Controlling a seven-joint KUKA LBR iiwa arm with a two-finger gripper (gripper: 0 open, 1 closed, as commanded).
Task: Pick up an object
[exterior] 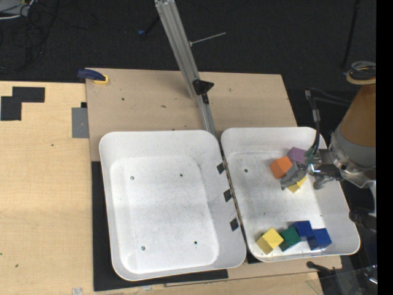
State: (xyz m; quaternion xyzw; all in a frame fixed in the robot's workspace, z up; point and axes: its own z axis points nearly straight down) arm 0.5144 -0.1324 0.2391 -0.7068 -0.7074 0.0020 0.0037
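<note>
We are seeing the gripper (pixel 299 178) sitting low in the right bin (pixel 258 226), among the orange block (pixel 281 166), purple block (pixel 298 155) and small yellow block (pixel 295 186); finger state: cannot tell. Yellow, green and blue blocks (pixel 293 235) are lying nearer.

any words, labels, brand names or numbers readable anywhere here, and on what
None can be read.
The blocks in the right bin show plain faces: orange block, purple block, yellow block, green block, blue blocks.
The left bin shows bare white, with no print.
</note>
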